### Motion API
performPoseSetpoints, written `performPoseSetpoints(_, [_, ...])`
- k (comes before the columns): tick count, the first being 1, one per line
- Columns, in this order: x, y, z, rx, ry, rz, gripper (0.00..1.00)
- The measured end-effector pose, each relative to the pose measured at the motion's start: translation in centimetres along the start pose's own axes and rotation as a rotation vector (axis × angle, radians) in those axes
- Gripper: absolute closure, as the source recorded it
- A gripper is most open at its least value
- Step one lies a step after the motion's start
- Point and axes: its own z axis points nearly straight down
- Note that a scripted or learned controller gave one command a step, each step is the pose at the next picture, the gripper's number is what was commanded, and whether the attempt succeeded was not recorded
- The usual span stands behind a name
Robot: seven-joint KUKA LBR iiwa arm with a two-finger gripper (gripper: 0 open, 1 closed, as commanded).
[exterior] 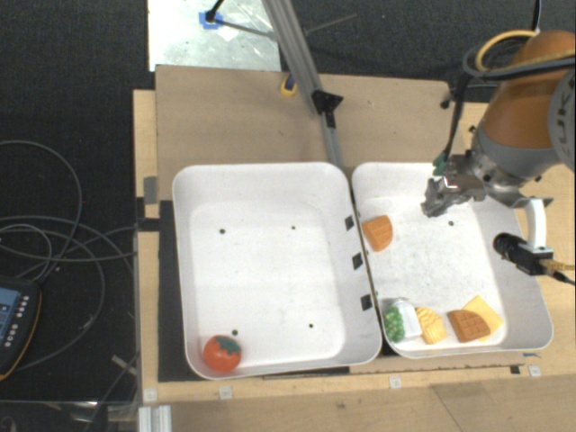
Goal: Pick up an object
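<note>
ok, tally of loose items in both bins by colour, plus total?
Red: 1, the tomato in the left bin.
Orange: 2, orange piece by the divider, orange wedge, right bin.
Yellow: 2, yellow piece, yellow wedge.
Green and white: 1, green-white item.
Total: 6
</note>
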Motion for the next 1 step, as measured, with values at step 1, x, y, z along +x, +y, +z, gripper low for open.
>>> performPoseSetpoints(1, [5.33,-0.43,-0.42,0.000,0.001,-0.001,1.00])
